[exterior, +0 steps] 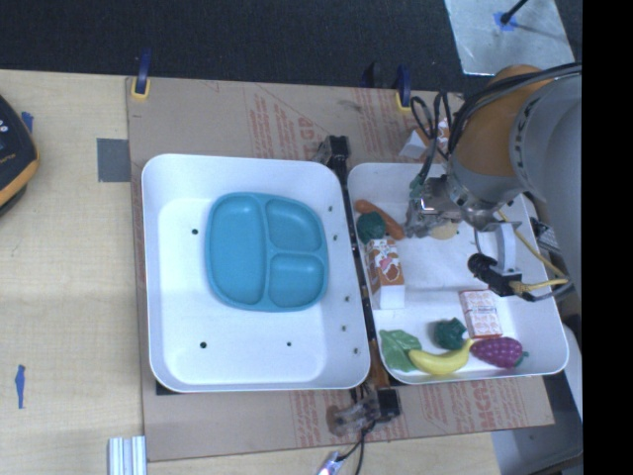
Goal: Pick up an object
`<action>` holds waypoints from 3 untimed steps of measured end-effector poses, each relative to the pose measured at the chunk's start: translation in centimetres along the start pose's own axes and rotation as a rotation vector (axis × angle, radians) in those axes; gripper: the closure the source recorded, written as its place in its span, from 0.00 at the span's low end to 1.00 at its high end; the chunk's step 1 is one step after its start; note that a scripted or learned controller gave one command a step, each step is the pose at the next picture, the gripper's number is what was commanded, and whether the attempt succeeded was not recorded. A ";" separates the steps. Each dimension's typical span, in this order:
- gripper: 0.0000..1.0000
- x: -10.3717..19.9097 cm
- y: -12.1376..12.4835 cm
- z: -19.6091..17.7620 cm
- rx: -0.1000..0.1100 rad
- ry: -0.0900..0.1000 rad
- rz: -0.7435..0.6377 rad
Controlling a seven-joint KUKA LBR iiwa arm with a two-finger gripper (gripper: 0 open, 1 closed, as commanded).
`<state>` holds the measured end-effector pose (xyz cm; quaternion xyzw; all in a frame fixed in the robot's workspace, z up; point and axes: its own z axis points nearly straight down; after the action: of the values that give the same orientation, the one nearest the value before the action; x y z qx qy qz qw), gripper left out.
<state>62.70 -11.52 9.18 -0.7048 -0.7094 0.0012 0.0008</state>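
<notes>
The claw (427, 216) hangs low at the right bin's (554, 359) eleven o'clock, beside what may be a carrot (379, 216); its state cannot be told. A banana (438, 361) lies at six o'clock, grapes (497, 350) beside it.

A blue divided plate (267, 251) lies in the left white bin (168, 344). Both bins sit on brown cardboard (247, 117) over the wooden bench (59, 295). A yellow-and-black device (12, 156) rests at the bench's left edge.
</notes>
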 end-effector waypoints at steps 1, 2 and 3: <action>0.00 1.4 2.9 -0.1 -0.001 0.001 0.002; 0.00 -3.3 2.9 -4.1 -0.002 0.000 0.004; 0.00 1.9 2.0 -5.6 0.001 0.001 0.001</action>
<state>64.76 -9.61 14.77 -0.7052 -0.7090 0.0012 0.0015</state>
